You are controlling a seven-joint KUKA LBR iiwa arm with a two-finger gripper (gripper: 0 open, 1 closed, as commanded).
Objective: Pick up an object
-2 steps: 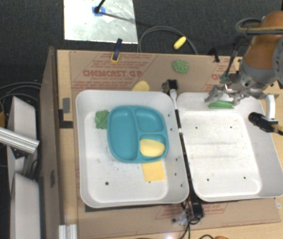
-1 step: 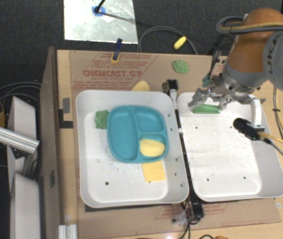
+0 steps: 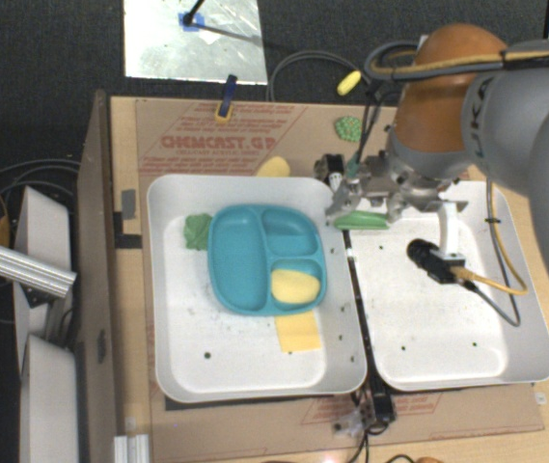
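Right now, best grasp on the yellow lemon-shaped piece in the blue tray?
Take the yellow lemon-shaped piece across its short width, from straight above. It lies on its side in the divided blue tray, whose compartment walls close in beside it, so a side approach would likely hit the rim.

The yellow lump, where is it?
In the left bin, the yellow lump sits in the blue tray's lower right compartment, just above the flat yellow slice.

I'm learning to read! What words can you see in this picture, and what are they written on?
"CHEMCAST GP": big red letters on the brown board behind the bins.
Smaller red lines above and below those letters: too blurred to read.
Red print on the board's front edge: too blurred to read.
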